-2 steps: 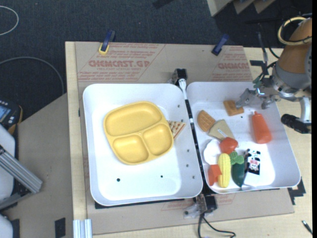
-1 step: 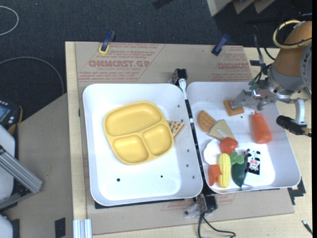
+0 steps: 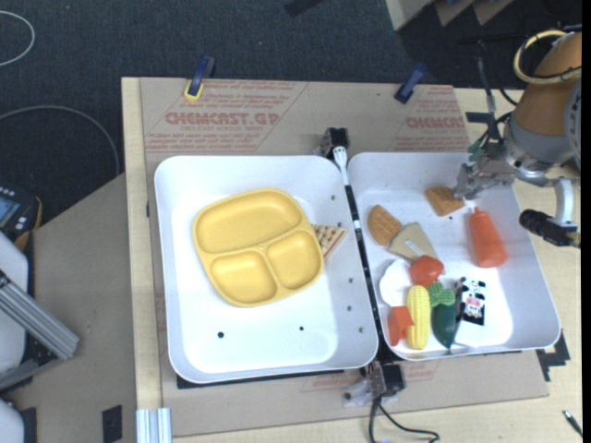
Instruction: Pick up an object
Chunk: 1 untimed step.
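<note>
While the jaws [image 3: 471,181] hang, grip state unclear, toast piece [image 3: 444,200] lies just beside, right bin [image 3: 526,289]

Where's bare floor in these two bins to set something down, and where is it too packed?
Left bin: bare floor in front of the yellow divided plate toward the near wall. Right bin: a small bare patch at the far left corner, behind the bread piece. Crowded: the near-left pile around the corn and tomato, and beside the hand.
</note>
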Each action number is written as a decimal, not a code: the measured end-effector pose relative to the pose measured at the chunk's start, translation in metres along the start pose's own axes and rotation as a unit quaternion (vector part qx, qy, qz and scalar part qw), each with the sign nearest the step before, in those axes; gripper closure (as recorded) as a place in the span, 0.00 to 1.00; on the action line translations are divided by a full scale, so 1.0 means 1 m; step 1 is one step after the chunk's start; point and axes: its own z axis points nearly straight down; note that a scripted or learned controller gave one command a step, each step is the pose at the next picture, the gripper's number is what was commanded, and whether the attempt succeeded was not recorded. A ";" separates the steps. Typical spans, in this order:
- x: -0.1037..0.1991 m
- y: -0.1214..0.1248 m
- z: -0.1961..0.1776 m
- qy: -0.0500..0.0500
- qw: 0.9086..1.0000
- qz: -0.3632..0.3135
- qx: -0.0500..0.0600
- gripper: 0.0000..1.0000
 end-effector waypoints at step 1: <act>0.001 0.000 -0.065 -0.003 1.000 0.002 0.001 1.00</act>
